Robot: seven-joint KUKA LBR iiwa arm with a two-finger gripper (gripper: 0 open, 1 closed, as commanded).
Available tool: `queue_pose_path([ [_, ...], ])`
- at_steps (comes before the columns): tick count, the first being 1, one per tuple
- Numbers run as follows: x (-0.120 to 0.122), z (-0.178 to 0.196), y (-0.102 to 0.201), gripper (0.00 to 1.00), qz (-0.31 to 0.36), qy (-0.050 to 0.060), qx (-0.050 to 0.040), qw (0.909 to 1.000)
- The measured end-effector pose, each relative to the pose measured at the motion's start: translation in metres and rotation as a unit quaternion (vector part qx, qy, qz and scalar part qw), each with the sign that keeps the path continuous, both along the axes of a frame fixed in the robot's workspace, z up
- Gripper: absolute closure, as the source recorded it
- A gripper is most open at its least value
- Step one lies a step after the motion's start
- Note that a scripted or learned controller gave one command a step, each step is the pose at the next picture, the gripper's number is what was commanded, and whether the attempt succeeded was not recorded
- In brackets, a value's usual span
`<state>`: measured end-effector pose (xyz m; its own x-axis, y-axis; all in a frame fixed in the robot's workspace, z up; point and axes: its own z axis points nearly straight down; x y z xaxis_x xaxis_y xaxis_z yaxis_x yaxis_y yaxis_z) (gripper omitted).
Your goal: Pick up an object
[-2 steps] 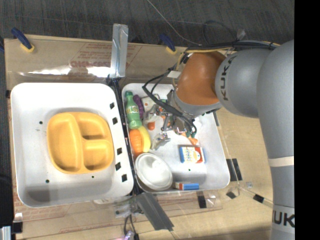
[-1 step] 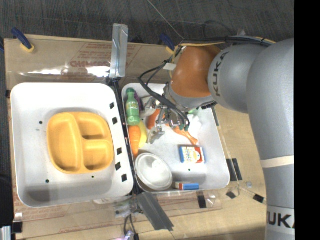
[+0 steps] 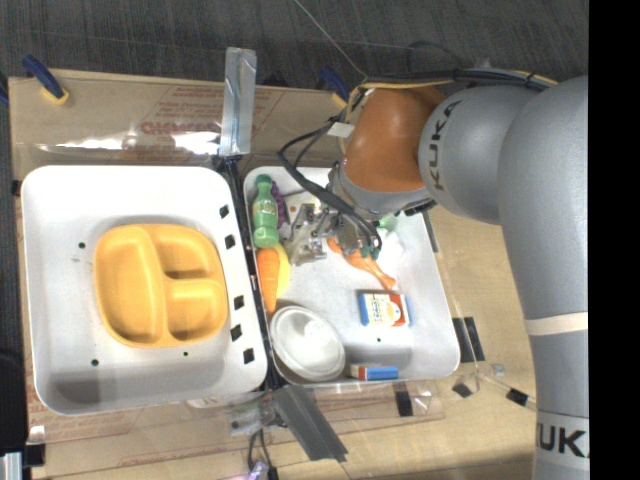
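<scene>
My gripper (image 3: pixel 322 234) hangs low over the upper middle of the right bin (image 3: pixel 432 320), under the arm's orange band. Its metal fingers sit among small items there, and I cannot make out how they stand. A green bottle (image 3: pixel 264 214) lies at the bin's left wall. Below it lies an orange carrot (image 3: pixel 268 276) with a yellow piece beside it. An orange toy (image 3: pixel 366 263) pokes out just right of the gripper. A blue and white box (image 3: pixel 382 309) rests lower right. A white bowl (image 3: pixel 306 341) sits at the front left.
The left bin (image 3: pixel 50 218) holds a yellow divided tray (image 3: pixel 160 283). A small blue and red item (image 3: pixel 373 373) lies along the right bin's front wall. The big grey arm (image 3: pixel 520 168) covers the right side of the bench.
</scene>
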<state>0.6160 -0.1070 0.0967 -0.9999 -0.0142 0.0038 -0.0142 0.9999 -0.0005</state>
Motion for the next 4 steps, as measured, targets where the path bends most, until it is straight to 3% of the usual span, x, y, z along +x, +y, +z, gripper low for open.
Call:
queue_pose_path([
  [1,0.043,0.125,0.040,1.00,-0.098,-0.003,0.0000,0.9952],
  [2,0.034,0.195,-0.011,1.00,-0.207,-0.002,-0.0009,0.9783],
  [3,0.035,0.202,-0.009,1.00,-0.204,0.000,-0.0015,0.9791],
  [4,-0.009,0.080,0.017,1.00,-0.026,0.001,0.0007,0.9997],
])
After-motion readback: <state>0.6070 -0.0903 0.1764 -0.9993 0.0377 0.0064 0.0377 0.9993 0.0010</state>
